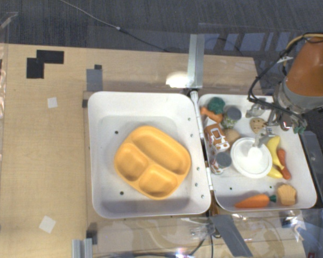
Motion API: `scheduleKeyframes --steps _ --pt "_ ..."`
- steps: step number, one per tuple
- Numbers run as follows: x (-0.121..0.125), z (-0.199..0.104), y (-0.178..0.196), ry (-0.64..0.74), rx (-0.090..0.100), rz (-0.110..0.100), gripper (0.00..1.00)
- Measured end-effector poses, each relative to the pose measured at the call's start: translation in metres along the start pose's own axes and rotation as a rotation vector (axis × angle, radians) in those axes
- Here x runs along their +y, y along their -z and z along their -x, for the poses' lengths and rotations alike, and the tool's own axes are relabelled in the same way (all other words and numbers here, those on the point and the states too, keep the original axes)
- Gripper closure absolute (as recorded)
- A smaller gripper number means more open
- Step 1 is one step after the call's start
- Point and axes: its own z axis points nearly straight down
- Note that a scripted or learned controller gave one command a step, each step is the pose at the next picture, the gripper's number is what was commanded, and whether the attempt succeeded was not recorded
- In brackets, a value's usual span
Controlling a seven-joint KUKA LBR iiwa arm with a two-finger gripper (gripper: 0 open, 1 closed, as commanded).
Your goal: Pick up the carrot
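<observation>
An orange carrot [252, 201] lies flat along the front wall of the right bin [307, 190], pointing left, beside a tan bread-like piece [286, 194]. The gripper [267, 134] hangs over the back right part of that bin, above the rim of a white bowl [251, 157] and a yellow banana [275, 153]. It is well behind the carrot and apart from it. The grey arm with its orange band [309, 67] comes in from the upper right. Nothing shows between the gripper's tips.
A yellow divided plate [152, 160] sits in the left bin [105, 198]. The right bin is crowded: a small orange piece [209, 113] by a teal object [216, 104], a grey disc [232, 113], a cookie [257, 124], an orange-and-white box [217, 138], a red-orange piece [282, 160].
</observation>
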Motion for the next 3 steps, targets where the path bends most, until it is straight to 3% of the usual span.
scheduleKeyframes --steps 1,2,3 --pt "-0.032 -0.068 0.003 0.062 -0.012 -0.004 0.0" --pt "-0.029 -0.024 -0.042 -0.169 0.012 0.003 0.0" --pt "-0.03 -0.072 -0.023 -0.208 0.017 0.002 0.0"
